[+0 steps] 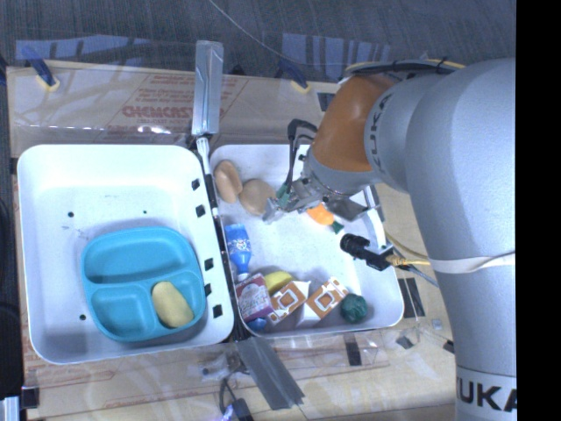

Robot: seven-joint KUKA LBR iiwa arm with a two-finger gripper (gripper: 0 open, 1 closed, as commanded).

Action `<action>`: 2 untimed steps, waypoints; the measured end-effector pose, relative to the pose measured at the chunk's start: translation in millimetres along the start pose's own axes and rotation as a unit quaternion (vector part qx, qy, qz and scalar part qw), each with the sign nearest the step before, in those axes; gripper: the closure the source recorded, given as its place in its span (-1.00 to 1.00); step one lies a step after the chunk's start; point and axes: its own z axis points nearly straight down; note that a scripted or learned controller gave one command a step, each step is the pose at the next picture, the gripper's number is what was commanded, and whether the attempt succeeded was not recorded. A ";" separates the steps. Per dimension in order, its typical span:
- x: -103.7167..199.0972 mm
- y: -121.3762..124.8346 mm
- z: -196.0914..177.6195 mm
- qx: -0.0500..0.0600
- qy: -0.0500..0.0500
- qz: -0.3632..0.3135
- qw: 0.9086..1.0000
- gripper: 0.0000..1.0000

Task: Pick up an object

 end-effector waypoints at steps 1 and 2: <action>0.1 -0.1 0.4 0.000 0.000 0.000 1.000 -1.00; -9.8 32.5 10.8 -0.002 -0.001 -0.036 0.999 -1.00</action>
